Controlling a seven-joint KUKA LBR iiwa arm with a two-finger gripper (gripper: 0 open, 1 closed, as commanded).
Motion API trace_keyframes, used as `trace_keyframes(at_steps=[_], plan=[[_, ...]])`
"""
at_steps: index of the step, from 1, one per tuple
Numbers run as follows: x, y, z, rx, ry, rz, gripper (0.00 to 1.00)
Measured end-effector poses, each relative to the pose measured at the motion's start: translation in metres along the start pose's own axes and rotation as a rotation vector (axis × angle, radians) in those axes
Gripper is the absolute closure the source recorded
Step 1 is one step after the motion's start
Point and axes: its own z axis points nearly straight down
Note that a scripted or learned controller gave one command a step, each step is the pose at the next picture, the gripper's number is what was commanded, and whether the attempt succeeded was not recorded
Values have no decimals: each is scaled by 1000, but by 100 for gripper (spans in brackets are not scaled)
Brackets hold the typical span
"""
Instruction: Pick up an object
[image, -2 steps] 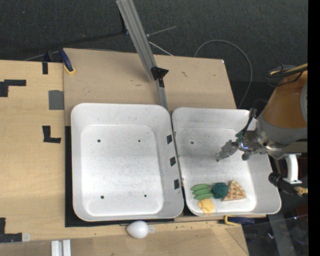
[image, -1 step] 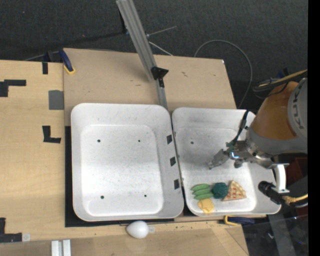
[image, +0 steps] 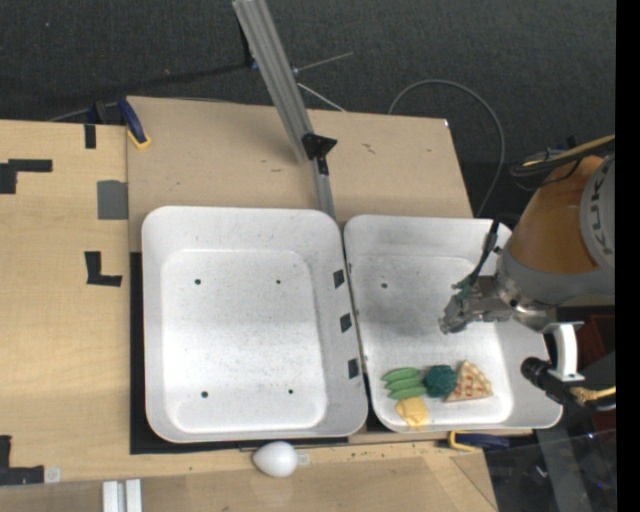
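The grey arm with the orange band (image: 560, 235) reaches in from the right of the camera view and ends over the right-hand shallow white plastic bin (image: 420, 250). Its dark metal hand (image: 455, 318) hangs above the bin's speckled floor, roughly at the middle of its right half. The view is too dark and too small there to tell how the hand is set, and nothing can be seen gripped in it.

The things to be picked lie together in the near part of that same bin, below the hand and apart from it. Furthest left is a small green toy, ribbed like a bunch of pea pods (image: 403, 380). Just beside it on the right sits a dark teal, knobbly round lump (image: 439, 379) (its exact form is hard to make out). Touching that on the right is a flat, triangular toy pizza slice, tan with red dots (image: 469, 384), its point aimed up toward the hand. Below the green toy, near the bin's front rim, lies a small yellow piece (image: 411, 410).

The left-hand shallow white bin (image: 160, 300) stands side by side with the right one, their rims meeting. Both rest on the pale wooden bench (image: 220, 150). A white egg-shaped object (image: 275, 458) sits on the bench just in front of the left bin's near rim.
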Motion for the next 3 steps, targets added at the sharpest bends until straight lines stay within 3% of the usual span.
trace_keyframes(at_steps=[2, 3], plan=[[12, 10, -106, -7, -2, 0, 100], [12, 11, -125, -4, -1, 1, 100]])
